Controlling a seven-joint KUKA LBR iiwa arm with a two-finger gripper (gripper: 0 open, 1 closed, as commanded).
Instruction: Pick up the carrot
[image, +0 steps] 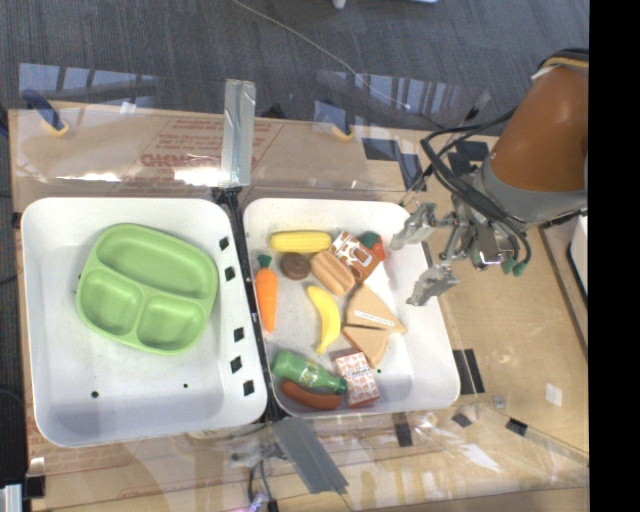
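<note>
Pincer spread wide, nothing between its fingers, hanging over the right rim of the right bin. One finger at about 12 o'clock of the gap, the other at 6 o'clock. Grey arm with orange band reaching in from 2 o'clock.

At 9 o'clock from the pincer, well apart: carrot, orange with green top, lying lengthwise against the left wall of the right bin.

Between carrot and pincer: yellow corn at the top, brown round piece just below it, banana in the middle, sandwich wedges toward the right. At 7 o'clock, green bottle over a sausage.

Left bin with green divided plate, far at 9 o'clock.
</note>
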